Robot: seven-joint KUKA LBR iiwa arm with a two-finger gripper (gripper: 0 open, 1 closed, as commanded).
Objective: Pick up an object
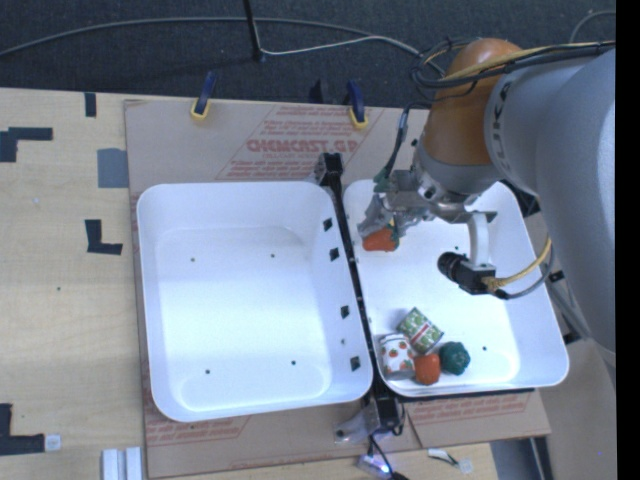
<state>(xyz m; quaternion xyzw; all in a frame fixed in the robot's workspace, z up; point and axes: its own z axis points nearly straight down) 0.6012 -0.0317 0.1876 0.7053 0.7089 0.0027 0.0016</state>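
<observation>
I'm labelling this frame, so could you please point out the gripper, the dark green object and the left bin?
gripper (pixel 382 230): camera view, between its fingertips.
dark green object (pixel 455 357): camera view, its middle.
left bin (pixel 150 298): camera view, its left wall.

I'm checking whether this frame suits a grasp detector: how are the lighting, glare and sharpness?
Camera view: lighting is even and soft, with faint shadows along the left bin walls; the white floor there looks bright and nearly washed out. The gripper and the orange object at it are slightly blurred. The small items in the right bin are soft in detail.
</observation>
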